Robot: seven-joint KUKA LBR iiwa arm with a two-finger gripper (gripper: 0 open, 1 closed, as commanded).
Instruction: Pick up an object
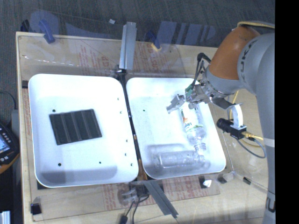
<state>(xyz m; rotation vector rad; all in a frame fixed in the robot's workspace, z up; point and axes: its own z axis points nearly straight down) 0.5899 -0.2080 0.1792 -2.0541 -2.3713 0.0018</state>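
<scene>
Arm (243,59) comes in from upper right of frame, grey w/ orange band, wrist over the upper right part of the right bin (140,125). Gripper (180,101) sits low over that bin, just above the top end of a clear plastic bottle (192,125); can't tell whether it's spread or pinched, too blurred against the white.

Bottle w/ a red-and-white label lies roughly top-to-bottom along the bin's right side, upper end touching or just under the tool, can't tell which. A second clear bottle (180,158) lies crosswise along the bin's lower edge, its right end just beside the first bottle's lower end, so the two crowd the lower right corner. Rest of the right bin floor is bare.

Left bin (37,92), centre-left of frame, holds a dark ribbed rectangular pad (75,126), flat, slightly tilted, well apart from the arm.
</scene>
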